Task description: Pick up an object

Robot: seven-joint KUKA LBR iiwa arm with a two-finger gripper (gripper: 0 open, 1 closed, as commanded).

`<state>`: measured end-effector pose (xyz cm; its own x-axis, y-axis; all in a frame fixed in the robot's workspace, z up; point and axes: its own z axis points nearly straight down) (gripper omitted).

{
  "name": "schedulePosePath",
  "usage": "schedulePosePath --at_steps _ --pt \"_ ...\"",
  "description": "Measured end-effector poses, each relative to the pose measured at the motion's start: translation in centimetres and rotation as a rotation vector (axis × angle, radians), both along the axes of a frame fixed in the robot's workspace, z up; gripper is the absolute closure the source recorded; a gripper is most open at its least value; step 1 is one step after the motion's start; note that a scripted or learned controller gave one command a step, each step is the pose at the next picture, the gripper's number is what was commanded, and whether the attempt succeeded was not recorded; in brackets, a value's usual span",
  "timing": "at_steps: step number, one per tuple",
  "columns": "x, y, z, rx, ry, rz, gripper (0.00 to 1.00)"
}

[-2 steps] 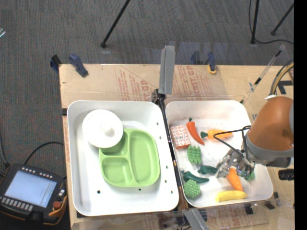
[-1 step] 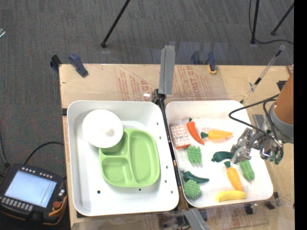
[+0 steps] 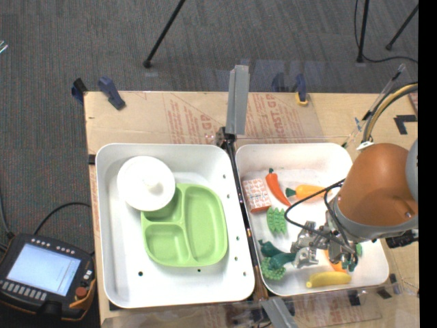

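Observation:
My gripper (image 3: 311,250) hangs low over the front part of the right bin (image 3: 300,154), under the orange wrist band. Just left of it lies a dark green toy (image 3: 272,251), with a bumpy light green piece (image 3: 273,271) in front of that. A yellow banana (image 3: 328,279) lies right below the gripper. Farther back are an orange carrot (image 3: 276,188), a red-and-white box (image 3: 257,195), a small green spiky piece (image 3: 276,219) and an orange item (image 3: 308,191). The arm hides part of the bin's right side. Nothing is visibly held.
The left bin (image 3: 109,251) holds a light green divided tray (image 3: 194,231) with a round white bowl (image 3: 146,183) overlapping its back left corner. A grey post (image 3: 237,104) stands behind the bins. A teach pendant (image 3: 44,272) lies at the lower left.

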<state>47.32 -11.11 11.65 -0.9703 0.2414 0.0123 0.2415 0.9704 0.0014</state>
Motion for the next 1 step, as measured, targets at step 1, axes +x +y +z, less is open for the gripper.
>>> schedulePosePath --at_steps 1 --pt "0.56 2.27 17.56 -0.005 -0.024 0.021 1.0"
